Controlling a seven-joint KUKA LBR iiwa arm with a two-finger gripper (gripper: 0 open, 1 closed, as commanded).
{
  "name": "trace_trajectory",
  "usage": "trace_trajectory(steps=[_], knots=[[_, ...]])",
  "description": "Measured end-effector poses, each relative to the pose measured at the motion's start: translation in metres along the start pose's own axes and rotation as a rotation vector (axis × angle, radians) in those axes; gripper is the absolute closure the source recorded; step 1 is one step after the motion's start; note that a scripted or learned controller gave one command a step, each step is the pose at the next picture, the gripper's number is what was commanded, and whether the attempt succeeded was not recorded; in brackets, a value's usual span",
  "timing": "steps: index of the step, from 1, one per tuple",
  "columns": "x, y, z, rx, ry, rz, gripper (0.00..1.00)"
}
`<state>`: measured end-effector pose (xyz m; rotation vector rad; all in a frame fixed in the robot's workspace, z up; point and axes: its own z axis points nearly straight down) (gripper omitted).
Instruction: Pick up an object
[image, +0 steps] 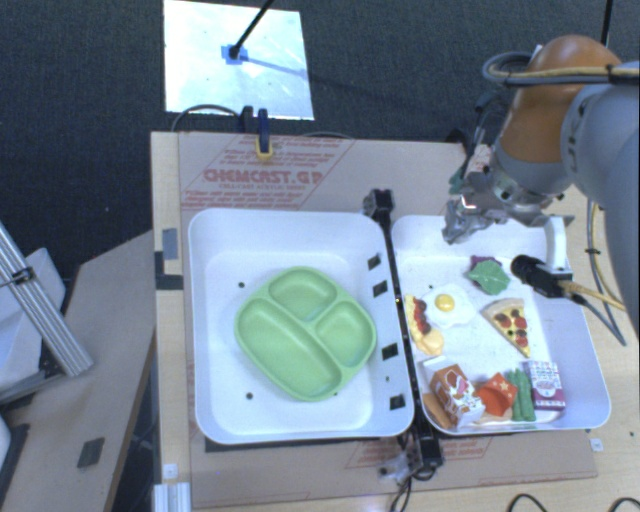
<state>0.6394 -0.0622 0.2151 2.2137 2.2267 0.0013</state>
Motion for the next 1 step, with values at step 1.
trace_trajectory(steps=[1], knots=[[-0.0065,0.0025,-0.0093,-0.001,0.0,0.003,1.0]])
